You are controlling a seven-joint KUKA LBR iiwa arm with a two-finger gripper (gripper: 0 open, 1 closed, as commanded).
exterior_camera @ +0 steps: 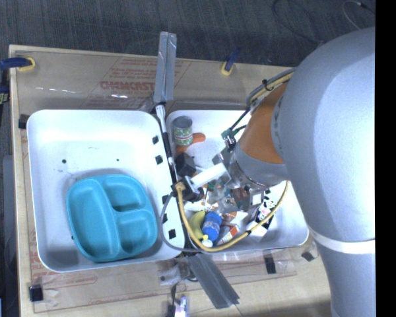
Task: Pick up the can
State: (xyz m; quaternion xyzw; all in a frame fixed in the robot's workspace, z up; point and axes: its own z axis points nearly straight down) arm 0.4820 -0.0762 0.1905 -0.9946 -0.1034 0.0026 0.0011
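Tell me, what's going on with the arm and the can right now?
Gripper low over right-bin clutter, fingers hidden. Can upright in right bin's far-left corner, untouched. Orange thing beside it.

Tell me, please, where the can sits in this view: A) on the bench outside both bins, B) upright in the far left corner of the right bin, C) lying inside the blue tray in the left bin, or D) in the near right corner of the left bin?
B: the can stands upright in the right bin, in its far corner beside the divider, apart from the blue tray.
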